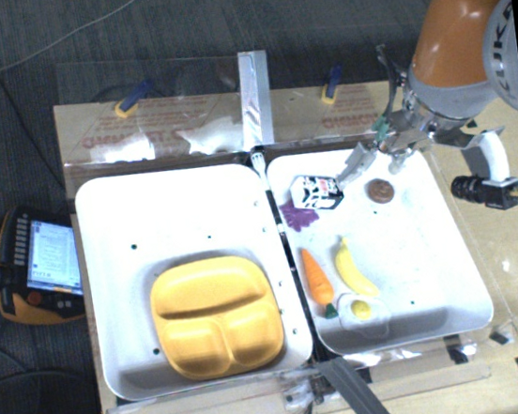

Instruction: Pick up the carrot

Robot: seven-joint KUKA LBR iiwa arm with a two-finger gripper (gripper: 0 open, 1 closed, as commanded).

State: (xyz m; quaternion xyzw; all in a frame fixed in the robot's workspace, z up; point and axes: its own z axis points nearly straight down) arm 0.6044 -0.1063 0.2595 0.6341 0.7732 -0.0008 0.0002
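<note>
Camera view: looked down on two white bins side by side on the surface.
Carrot [318,279]: lay in the right bin [436,254] near its left wall, towards the near end, orange body with a green stub at the near tip.
Neighbours: a banana [355,271] just right of the carrot; a purple piece [296,213] and a black-and-white carton [317,192] farther back; a brown disc [381,191] far right.
Left bin [111,230]: held a yellow tray-shaped object [216,313].
Pincer [364,161]: hovered at the far end of the right bin, beside the carton, well apart from the carrot; whether its tips were apart or together could not be told.
Handling: probably a light, stiff, smooth toy; best gripped across the thick middle, though the wall crowds one side.
</note>
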